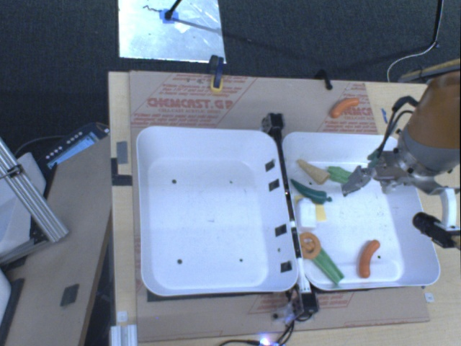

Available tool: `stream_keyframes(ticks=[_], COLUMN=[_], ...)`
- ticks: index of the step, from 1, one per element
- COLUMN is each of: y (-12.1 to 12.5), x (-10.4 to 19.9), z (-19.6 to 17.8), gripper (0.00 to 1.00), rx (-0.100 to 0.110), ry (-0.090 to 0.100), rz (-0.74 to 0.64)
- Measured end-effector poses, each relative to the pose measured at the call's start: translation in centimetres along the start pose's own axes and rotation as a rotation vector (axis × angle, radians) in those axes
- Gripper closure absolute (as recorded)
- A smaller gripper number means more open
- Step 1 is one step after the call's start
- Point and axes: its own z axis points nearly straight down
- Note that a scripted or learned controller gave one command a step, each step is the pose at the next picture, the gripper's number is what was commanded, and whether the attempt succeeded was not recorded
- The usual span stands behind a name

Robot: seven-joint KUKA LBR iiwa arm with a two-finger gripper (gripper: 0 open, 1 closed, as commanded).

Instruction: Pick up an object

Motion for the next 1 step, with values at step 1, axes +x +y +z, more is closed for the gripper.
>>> stream_keyframes(ticks=[1], y=[0.09], x=[0.01], z=[-1.10], gripper=[1.00], rx=[-0.003], ry=[0.000], rz=[-0.002])
